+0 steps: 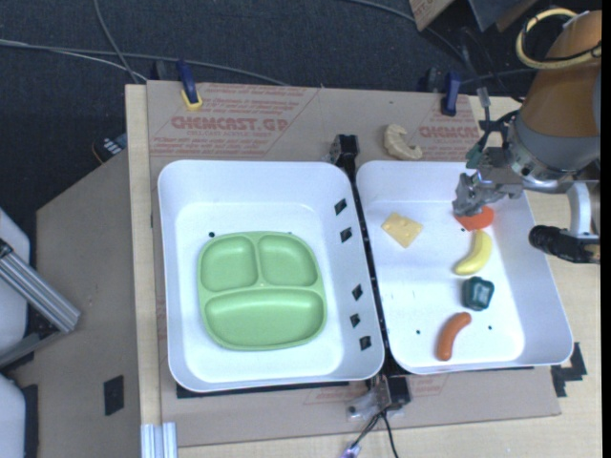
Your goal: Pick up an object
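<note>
Nearest you, along the front of the right bin (535, 346), you have an orange-red sausage-shaped toy (452, 336) lying at a slant close to the front wall. Just behind it sits a small dark teal object (478, 294), and behind that a yellow banana (474, 254), tilted so that its upper end points toward the arm. The three pieces form a loose line up the right half of this bin, each near the next but apart.

In the left bin (181, 256) you see a pale green divided plate (262, 289) with three compartments, lying flat in the middle of the floor. Small black marks dot the wall between the two bins.

Farther back in the right bin, a yellow wedge like a piece of cheese (402, 229) lies by itself, well apart from the banana. To its right the gripper (472, 208) is down low over a small red-orange object (478, 218), which shows just beneath it, right beside the banana's upper end. You cannot tell from this angle whether the jaws are parted or clenched, nor whether they grip that red piece.

Beyond the bins, on the bench (239, 122), a tan, curved object (402, 142) rests near the far edge, outside both bins.
</note>
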Available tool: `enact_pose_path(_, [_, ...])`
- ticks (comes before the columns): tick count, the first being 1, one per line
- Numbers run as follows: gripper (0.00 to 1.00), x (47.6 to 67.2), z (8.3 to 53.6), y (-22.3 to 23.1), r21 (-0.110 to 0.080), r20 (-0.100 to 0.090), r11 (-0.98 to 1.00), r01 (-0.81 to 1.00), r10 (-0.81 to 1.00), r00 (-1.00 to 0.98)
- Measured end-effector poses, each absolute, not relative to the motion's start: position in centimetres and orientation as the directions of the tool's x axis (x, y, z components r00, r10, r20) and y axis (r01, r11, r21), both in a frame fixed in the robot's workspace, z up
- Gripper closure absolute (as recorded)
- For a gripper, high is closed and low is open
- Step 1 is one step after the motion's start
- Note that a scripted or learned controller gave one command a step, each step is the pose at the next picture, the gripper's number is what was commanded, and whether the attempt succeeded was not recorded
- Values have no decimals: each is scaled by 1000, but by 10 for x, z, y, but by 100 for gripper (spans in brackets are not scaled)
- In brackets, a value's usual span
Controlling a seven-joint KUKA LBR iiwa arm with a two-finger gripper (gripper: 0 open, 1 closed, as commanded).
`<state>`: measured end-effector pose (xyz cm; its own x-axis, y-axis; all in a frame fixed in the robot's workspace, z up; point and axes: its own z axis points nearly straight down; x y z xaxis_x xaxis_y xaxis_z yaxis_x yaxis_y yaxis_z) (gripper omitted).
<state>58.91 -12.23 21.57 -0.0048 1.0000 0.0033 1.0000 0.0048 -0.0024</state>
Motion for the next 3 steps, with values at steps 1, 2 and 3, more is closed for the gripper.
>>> enact_pose_path(1, [100,577,221,-80,-3,3,5,1000,1000,-5])
enact_pose_path(2, [100,556,213,-27,-5,3,5,1000,1000,-5])
enact_pose_path(3, [100,543,210,33,-4,3,6,1000,1000,-6])
